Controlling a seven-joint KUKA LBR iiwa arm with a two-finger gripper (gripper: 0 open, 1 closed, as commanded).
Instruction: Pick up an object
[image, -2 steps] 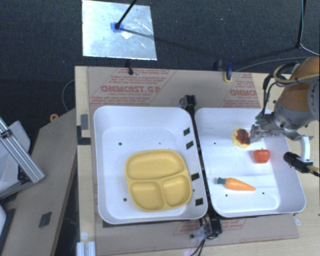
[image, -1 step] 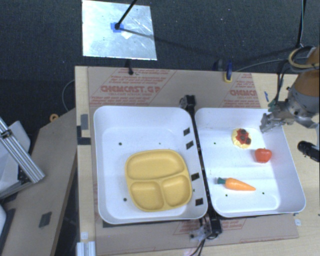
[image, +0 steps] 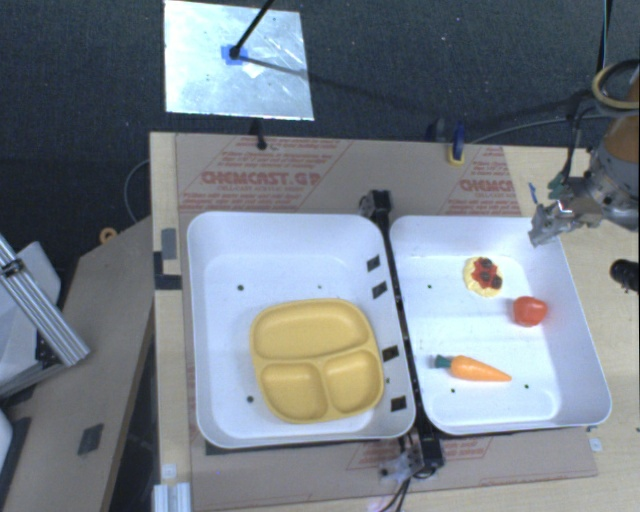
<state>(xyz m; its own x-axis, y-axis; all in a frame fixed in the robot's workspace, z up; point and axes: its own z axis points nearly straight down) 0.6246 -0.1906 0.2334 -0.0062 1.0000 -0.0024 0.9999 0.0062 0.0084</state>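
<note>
The gripper (image: 549, 222) hangs at the far right corner of the right bin (image: 575, 400), just above its rim; whether its fingers are apart or together cannot be told, as they look small and blurred. Nothing appears between them. Inside the right bin, three things lie apart from the gripper: a small yellow piece with dark topping (image: 484, 276) nearest it, a red tomato (image: 529, 311) just beyond, and an orange carrot (image: 476, 369) farthest, toward the bin's near side. Left of the right bin, the left bin (image: 215, 300) holds a yellow divided tray (image: 316, 358).
</note>
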